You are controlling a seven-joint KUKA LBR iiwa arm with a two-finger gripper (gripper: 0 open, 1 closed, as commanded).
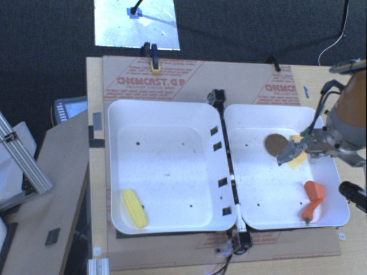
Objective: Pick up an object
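Gripper point(288, 154), finger state unclear, over right bin point(252, 213); brown disc point(276, 144) touching at 10 o'clock, yellow piece point(297, 161) at 4 o'clock.

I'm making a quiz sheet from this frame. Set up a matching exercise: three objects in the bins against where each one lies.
Things:
1. corn cob
2. carrot
3. brown disc

Places:
A. right bin, front right corner
B. left bin, front left corner
C. right bin, beside the gripper

Pairs: 1-B, 2-A, 3-C
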